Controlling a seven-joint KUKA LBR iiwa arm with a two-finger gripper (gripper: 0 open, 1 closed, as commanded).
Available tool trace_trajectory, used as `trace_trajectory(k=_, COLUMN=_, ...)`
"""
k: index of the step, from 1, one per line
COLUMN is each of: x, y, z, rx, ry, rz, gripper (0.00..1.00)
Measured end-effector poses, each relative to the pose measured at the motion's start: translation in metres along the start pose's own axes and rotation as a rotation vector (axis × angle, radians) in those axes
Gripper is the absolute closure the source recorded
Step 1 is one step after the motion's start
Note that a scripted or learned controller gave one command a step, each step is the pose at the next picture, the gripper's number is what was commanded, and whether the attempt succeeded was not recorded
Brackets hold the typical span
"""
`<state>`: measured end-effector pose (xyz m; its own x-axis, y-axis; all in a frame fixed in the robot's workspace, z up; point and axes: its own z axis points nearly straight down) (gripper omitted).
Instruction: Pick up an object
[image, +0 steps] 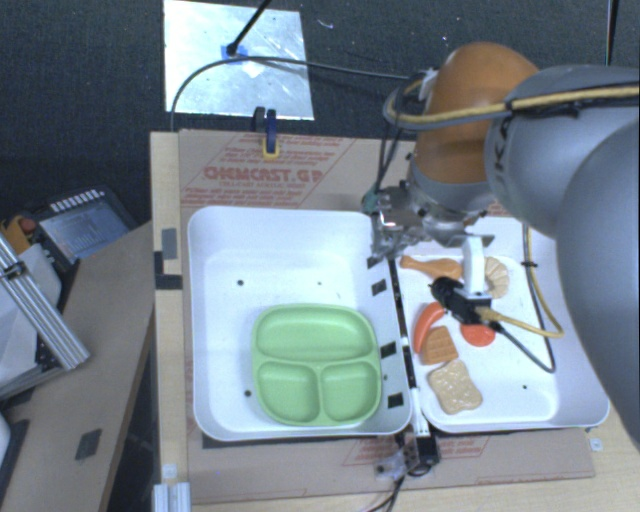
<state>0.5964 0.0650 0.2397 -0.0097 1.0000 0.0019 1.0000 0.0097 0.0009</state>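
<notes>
My gripper (383, 240) hangs low over the back left corner of the right bin (560, 400), close to the wall between the two bins. Just to its right lies a tan drumstick (432, 266), apart from it. Nearer the front lie a red curved slice (428, 318), an orange-brown cracker (438, 346), a slice of bread (455, 387) and a red round piece (480, 336). A pale round biscuit (497, 276) rests behind them, partly hidden. Nothing shows between the gripper's tips.
The left bin (225, 300) holds a green divided plate (316, 364) at its front right. The grey arm covers the right bin's back right part. A cardboard sheet (270, 170) lies under both bins.
</notes>
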Motion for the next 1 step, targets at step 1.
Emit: trace_trajectory(k=1, x=0.0451, y=0.0294, z=0.0000, rx=-0.003, ry=0.000, rz=0.001, gripper=1.00)
